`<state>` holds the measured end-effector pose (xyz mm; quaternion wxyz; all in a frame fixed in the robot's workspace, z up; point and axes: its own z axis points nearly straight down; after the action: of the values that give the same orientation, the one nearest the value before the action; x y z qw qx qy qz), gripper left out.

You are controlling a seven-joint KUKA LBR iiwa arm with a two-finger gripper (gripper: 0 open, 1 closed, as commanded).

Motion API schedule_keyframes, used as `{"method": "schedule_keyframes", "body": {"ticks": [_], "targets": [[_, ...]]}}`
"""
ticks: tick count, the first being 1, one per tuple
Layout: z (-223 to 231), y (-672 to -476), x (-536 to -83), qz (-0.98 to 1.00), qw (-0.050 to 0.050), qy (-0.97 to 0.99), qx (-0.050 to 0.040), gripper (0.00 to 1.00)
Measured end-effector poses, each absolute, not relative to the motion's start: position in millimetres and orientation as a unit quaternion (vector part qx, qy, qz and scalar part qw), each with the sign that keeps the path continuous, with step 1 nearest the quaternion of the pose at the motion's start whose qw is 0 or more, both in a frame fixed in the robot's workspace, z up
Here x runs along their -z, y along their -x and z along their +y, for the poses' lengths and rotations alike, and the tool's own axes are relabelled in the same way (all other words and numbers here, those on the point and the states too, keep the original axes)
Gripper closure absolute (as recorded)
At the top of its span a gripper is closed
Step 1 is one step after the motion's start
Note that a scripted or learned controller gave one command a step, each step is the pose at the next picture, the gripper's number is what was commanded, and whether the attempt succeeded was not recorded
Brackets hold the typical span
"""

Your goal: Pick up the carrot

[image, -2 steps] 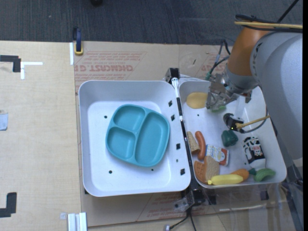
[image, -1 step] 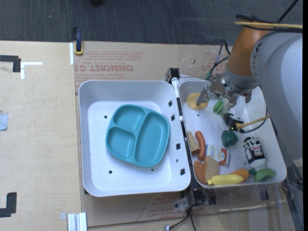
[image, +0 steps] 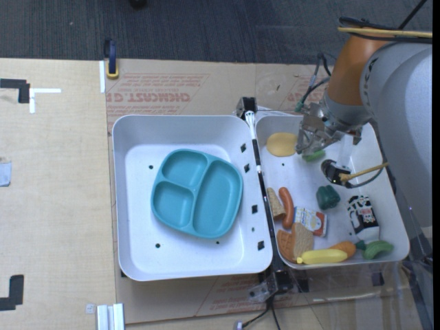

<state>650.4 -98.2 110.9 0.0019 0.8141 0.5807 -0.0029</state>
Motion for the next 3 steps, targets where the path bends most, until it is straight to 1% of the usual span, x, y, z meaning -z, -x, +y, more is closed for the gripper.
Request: {"method": "schedule_keyframes", "body": {"ticks": [1,2,3], "targets": [[-98.2,-650.3,-110.9,0.581,0.002,-0.814,0.0031,0.0],[-95.3,-657.2,-95.0,0.44,-0.004,-0.898,0.0069,0.0],[-15.9,-616.9,-190.9,0.38,-0.001,-0.925,0.002,0.0]]}}
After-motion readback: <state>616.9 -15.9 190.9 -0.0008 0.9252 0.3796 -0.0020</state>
